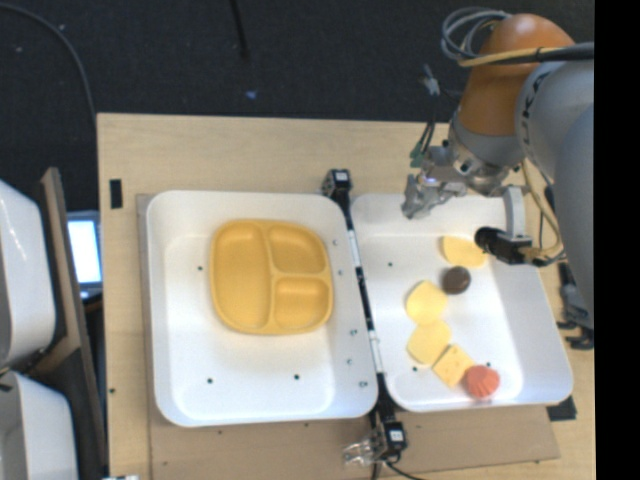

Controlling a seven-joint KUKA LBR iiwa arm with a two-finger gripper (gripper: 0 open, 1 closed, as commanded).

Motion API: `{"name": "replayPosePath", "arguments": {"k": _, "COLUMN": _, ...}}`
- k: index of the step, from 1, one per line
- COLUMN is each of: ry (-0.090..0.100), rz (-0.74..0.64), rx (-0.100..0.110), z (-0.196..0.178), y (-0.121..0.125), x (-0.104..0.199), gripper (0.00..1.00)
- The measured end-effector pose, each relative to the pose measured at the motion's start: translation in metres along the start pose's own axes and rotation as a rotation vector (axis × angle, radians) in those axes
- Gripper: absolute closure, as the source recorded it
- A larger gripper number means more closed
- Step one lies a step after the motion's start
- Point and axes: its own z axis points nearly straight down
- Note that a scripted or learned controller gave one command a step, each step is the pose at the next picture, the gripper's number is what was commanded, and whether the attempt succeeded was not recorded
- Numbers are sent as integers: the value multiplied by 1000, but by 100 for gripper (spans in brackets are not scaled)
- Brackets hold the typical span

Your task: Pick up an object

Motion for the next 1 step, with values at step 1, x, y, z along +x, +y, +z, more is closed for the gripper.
{"name": "replayPosePath", "arguments": {"k": 1, "ry": 1, "rz": -1, "rx": -1, "z": -5, "y": -4, "x": 56, "gripper": 100}}
